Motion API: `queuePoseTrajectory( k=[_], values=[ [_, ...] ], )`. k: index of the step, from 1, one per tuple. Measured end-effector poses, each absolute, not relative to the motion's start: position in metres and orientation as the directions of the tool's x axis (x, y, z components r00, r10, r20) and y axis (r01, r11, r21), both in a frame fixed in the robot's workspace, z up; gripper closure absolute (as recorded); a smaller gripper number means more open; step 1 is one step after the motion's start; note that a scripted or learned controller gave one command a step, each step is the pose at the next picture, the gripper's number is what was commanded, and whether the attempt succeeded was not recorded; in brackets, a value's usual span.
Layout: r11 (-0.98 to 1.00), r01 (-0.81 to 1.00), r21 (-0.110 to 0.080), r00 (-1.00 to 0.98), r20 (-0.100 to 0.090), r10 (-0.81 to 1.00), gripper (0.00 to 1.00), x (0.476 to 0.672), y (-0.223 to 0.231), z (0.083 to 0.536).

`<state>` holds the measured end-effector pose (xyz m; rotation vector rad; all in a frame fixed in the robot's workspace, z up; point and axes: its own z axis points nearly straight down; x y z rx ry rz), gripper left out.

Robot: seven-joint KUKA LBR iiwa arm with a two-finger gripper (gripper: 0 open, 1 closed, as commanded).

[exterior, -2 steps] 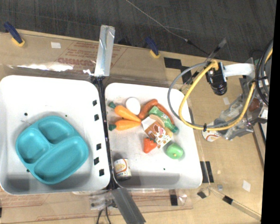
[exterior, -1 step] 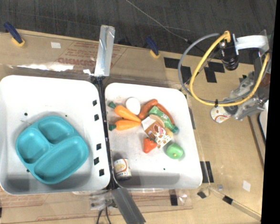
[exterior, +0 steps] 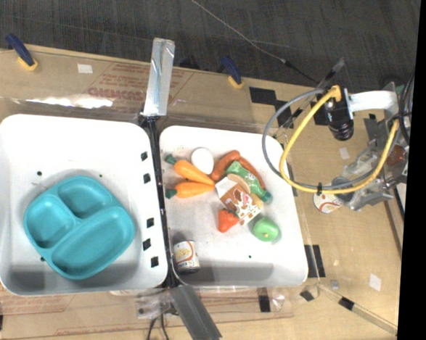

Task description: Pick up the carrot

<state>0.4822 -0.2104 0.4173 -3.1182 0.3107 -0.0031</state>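
Observation:
Two orange carrots with green tops lie in the left part of the right bin (exterior: 287,259). The upper carrot (exterior: 193,172) slants down to the right, next to a white egg (exterior: 202,158). Just below it, the lower carrot (exterior: 191,189) lies almost level. My gripper (exterior: 362,192) is over the bare bench to the right of the right bin, well away from both carrots, among yellow and grey cables (exterior: 296,146). Nothing is seen in its grasp.
Right of the carrots are a sausage (exterior: 227,160), a green bottle (exterior: 249,179), a small carton (exterior: 240,201), a red piece of fruit (exterior: 227,220) and a green apple (exterior: 265,230). A small can (exterior: 185,255) stands at the bin's front left. A teal divided plate (exterior: 78,225) lies in the left bin (exterior: 18,141).

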Motion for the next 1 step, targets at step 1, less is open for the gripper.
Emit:
queuePoseTrajectory(
  k=[1],
  values=[
    [-0.972,-0.235,-0.005,0.972,-0.009,-0.235,1.00,0.4859,-0.2100,0.3037]
  ],
)
